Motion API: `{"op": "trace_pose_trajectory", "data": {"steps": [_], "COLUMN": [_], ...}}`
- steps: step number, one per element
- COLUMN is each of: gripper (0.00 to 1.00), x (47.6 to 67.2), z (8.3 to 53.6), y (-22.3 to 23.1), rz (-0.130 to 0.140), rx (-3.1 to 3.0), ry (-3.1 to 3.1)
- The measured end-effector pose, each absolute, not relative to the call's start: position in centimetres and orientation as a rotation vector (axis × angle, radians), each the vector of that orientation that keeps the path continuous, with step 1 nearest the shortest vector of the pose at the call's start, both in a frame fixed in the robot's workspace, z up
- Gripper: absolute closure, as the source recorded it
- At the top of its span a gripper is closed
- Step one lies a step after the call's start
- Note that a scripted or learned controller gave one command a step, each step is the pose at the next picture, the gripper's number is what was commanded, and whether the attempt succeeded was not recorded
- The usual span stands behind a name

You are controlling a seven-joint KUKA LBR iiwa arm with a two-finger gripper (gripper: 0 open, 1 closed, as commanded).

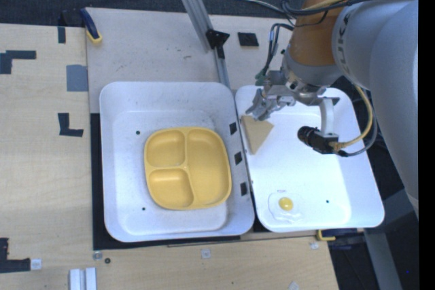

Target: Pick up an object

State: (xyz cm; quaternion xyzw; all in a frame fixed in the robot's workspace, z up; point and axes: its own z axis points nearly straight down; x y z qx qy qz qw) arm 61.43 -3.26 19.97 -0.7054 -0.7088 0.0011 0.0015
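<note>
Just gripper (touching wedge)

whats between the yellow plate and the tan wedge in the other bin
In the camera view, the raised white rims where the two bins meet lie between the yellow divided plate and the tan wedge, with small dark clips along them.

Premises: robotics laboratory; a plywood tabletop marked with tape patches carries two white bins; a grey industrial arm with loose cabling reaches over them; an aluminium mounting strut rises behind.
</note>
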Motion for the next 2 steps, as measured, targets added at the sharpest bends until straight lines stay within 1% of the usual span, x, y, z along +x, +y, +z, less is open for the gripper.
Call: {"op": "trace_pose_trajectory", "data": {"steps": [1,2], "gripper": [1.0,1.0], "x": [61.3,59.7], "z": [21.0,20.3], "y": [2.2,7.7], "rz": [0.0,0.004], "rx": [-2.213,-2.214], "ry": [-2.228,-2.225]}}
